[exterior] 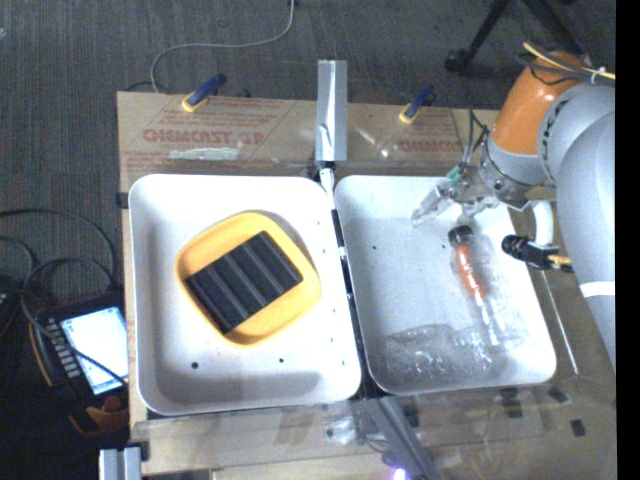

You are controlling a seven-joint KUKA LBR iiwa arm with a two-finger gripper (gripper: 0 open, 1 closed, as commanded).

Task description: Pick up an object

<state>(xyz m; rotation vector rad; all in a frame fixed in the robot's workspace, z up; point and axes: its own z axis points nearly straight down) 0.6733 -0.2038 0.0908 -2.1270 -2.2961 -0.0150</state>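
A yellow pad with a black ribbed top [248,276] lies tilted in the middle of the left bin [160,368]. In the right bin [385,228] a clear plastic bottle [477,286] with a black cap and an orange label lies lengthwise, cap toward the back. My gripper [443,202] hangs over the back of the right bin, just up and left of the bottle's cap. Nothing is visibly held in it.
A crumpled piece of clear plastic [432,354] lies near the right bin's front wall. A metal post [331,108] stands behind the divide between the bins. Cardboard [240,133] with two blue clamps lines the back. A small screen device [85,346] sits on the floor at left.
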